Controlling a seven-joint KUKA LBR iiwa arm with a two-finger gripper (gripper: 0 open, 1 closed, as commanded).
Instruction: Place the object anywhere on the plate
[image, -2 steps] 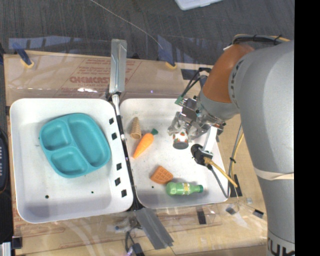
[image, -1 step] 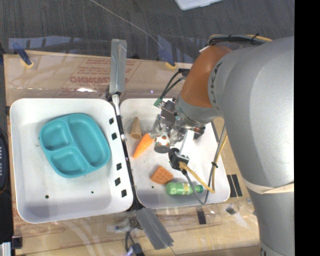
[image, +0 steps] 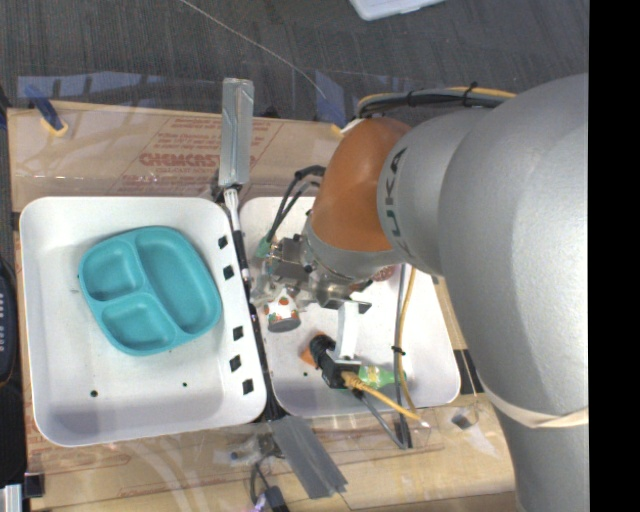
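Note:
A teal plate (image: 150, 288) with three compartments lies in the left white bin (image: 60, 400), and nothing rests on it. In the right bin (image: 430, 370), close to the divider, my gripper (image: 274, 283) reaches down over the bin's left part. A small object (image: 284, 315), pale with orange-red marks, sits on the bin floor just below and beside the gripper. I cannot tell whether the gripper touches it. The arm's orange band and grey body hide much of the right bin.
Between the two bins runs a raised divider (image: 243, 310) with black marks. A small green thing (image: 374, 378) lies near the right bin's front edge by the yellow cable. Cardboard (image: 130, 150) lies behind the bins.

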